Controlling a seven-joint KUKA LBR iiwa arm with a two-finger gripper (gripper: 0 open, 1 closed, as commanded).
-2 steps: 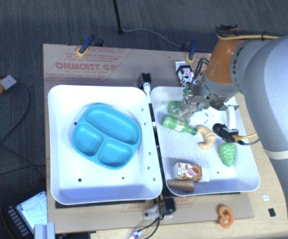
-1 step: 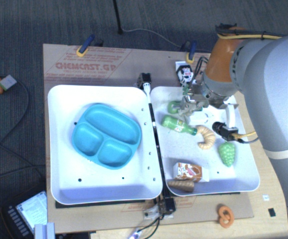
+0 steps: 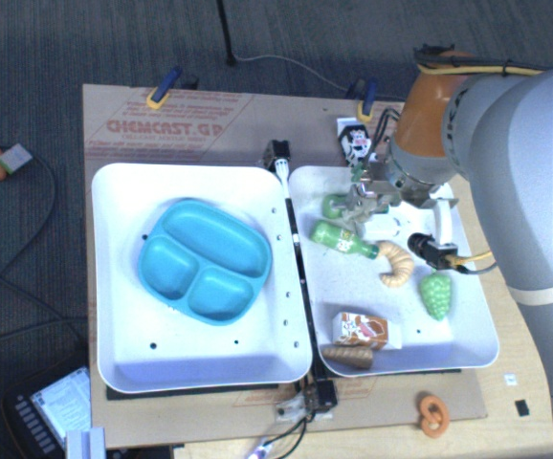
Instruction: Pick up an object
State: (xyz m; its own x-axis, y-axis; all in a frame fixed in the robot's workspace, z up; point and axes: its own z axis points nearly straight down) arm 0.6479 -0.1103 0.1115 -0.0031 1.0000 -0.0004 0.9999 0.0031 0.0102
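Note:
My gripper (image 3: 361, 202) is low over the back left of the right bin (image 3: 468, 347). It hangs just above a green bottle (image 3: 342, 237) lying on its side, and another green piece (image 3: 333, 204) sits right beside it on the left. A tan croissant (image 3: 398, 262) lies to the right of the bottle. A bunch of green grapes (image 3: 436, 295) rests further right. Near the bin's front are a small brown-and-white carton (image 3: 361, 329) and a brown roll (image 3: 346, 356).
The left bin (image 3: 123, 352) holds a blue divided plate (image 3: 206, 259). A small pretzel (image 3: 433, 413) lies on the bench in front of the right bin. The grey arm (image 3: 506, 161) covers the right bin's back right corner. A black clip (image 3: 278, 153) sits between the bins at the back.

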